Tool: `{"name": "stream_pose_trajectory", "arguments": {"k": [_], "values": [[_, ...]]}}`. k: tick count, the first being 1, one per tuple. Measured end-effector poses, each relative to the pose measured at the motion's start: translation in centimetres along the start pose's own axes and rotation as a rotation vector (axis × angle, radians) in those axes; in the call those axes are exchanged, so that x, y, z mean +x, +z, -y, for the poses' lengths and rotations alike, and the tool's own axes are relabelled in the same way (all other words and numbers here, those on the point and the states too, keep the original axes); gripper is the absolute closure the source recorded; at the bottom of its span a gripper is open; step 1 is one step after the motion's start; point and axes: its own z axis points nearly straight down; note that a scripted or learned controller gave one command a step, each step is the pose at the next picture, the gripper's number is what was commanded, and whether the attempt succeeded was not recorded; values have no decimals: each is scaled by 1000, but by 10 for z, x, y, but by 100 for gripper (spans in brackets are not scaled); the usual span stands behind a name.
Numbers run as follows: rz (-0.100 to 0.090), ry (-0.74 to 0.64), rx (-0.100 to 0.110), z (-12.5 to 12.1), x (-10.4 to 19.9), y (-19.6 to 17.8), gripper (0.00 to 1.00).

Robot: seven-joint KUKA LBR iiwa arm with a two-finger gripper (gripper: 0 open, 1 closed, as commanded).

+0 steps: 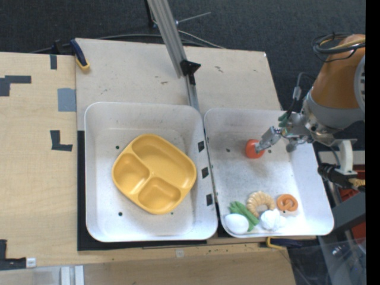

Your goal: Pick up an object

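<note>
A small red round object (253, 149) lies in the right bin (237, 123), near its middle. My gripper (269, 139) reaches in from the right and sits low over the bin, its tip touching or just beside the red object's upper right side. The grey wrist and orange band (335, 88) rise behind it at the right edge. From this angle the tip partly covers the red object's edge.
Several small food toys cluster at the right bin's front: a white egg (237, 223), a green piece (243, 211), a beige ring (259, 201), an orange ring (287, 203). A yellow divided plate (154, 173) fills the left bin (101, 123). A metal pole (172, 34) slants behind.
</note>
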Motion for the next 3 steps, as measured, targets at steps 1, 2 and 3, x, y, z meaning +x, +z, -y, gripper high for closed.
{"name": "stream_pose_trajectory", "arguments": {"k": [1,2,3], "values": [[0,0,0,0,0,0,0],[1,1,5,-4,9,52,0],[0,1,6,1,19,109,0]]}}
